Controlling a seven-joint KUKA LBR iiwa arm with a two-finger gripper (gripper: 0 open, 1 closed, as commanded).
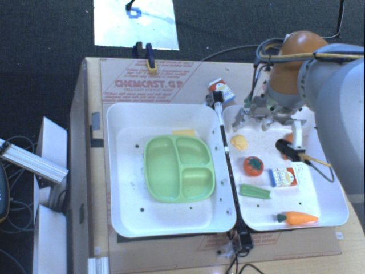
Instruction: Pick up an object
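inside the right bin point(336, 201): one tomato point(253, 165), one carrot point(297, 217); gripper point(267, 119) state unclear

arm point(319, 79) crowding right bin's point(336, 204) far end, green tray point(178, 167) filling left bin's point(122, 153) middle

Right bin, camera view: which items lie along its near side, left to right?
Green vegetable stick → toy tomato, slightly farther back → small white carton → toy carrot, nearest the front rim.

Reaches in from the right, grey arm point(333, 90) bent low. Orange-banded wrist point(296, 59) tilted down, pincer point(259, 116) pointing left.
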